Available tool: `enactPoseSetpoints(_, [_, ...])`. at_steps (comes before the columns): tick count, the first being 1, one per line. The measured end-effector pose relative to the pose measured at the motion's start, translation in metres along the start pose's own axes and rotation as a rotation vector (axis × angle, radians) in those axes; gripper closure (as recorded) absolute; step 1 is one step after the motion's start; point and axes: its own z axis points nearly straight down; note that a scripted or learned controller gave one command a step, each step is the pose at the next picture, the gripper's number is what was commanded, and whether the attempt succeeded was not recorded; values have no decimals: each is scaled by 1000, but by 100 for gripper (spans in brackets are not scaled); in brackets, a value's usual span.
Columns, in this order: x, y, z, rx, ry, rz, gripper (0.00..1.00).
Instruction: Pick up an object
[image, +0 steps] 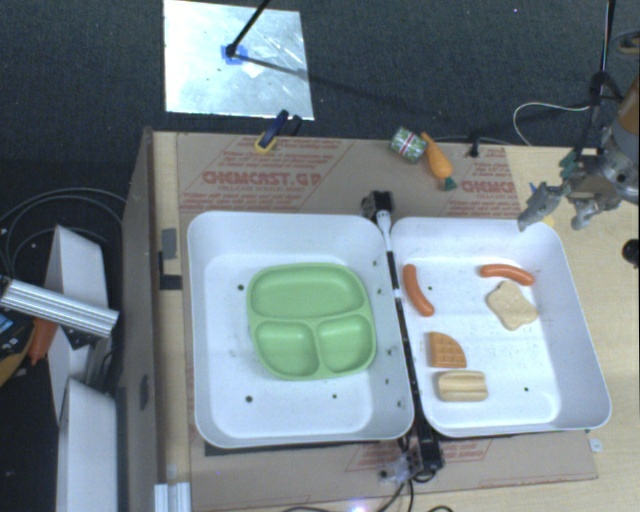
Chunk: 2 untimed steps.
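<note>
two white bins side by side on the bench: left bin (215, 300) holding a green divided plate (311, 320), right bin (570, 330) holding five toy foods. one hot dog (418, 289) just beside the shared wall, another sausage (507, 272) near the far edge, a bread slice (512, 306) just below it, a waffle piece (446, 350) and a tan bun (461, 386) toward the near side. gripper (560, 208) above the right bin's far right corner, fingers spread apart, nothing between them, well apart from the foods. toy carrot (438, 159) and small can (408, 144) on cardboard beyond the bins.

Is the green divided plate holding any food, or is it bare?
Bare. The green plate in the left bin shows three plain compartments; the food lies in the right bin.
</note>
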Motion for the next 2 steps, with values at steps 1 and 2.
enactPoseSetpoints(1, [59, -41, 93, 3, 2, -1, 0])
enactPoseSetpoints(2, [13, -44, 180, 1, -1, 2, 0])
